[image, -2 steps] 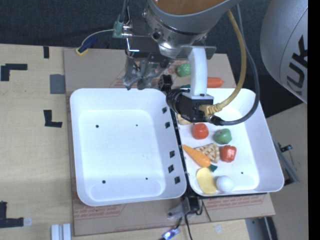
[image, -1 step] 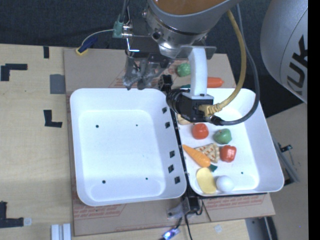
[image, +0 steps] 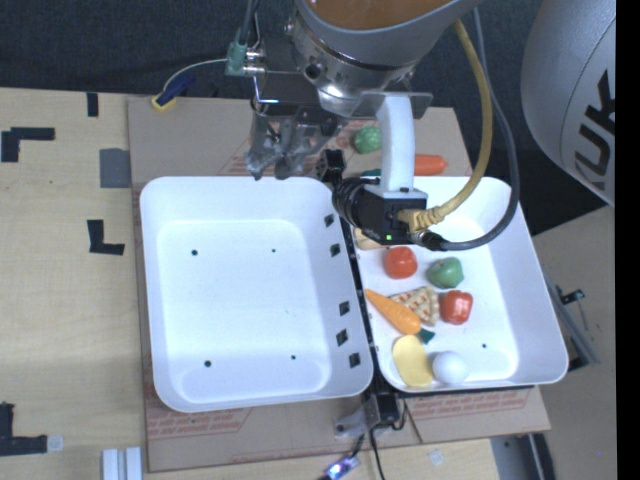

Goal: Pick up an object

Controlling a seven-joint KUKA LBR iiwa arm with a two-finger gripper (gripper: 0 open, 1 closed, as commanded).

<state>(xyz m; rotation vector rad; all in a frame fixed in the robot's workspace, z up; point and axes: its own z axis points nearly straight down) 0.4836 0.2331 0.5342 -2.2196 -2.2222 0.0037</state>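
Red, green, orange and yellow toy foods lie in the right bin (image: 530,268), in the lower right of the frame. Counted: one red tomato (image: 400,262), one green round fruit (image: 445,271), one red pepper-like piece (image: 456,307), one carrot (image: 394,312), one cracker-like wedge (image: 418,302), one yellow piece (image: 410,359) and one white egg (image: 450,368) touching it. Beyond the bin's far rim, partly hidden by the arm, sit one more green piece (image: 367,138) and one more orange-red piece (image: 430,165). The gripper (image: 282,153) hangs at upper centre, over the far edge of the left bin (image: 160,268); whether it grips anything I cannot tell. Both bins rest on one brown cardboard sheet (image: 190,128).
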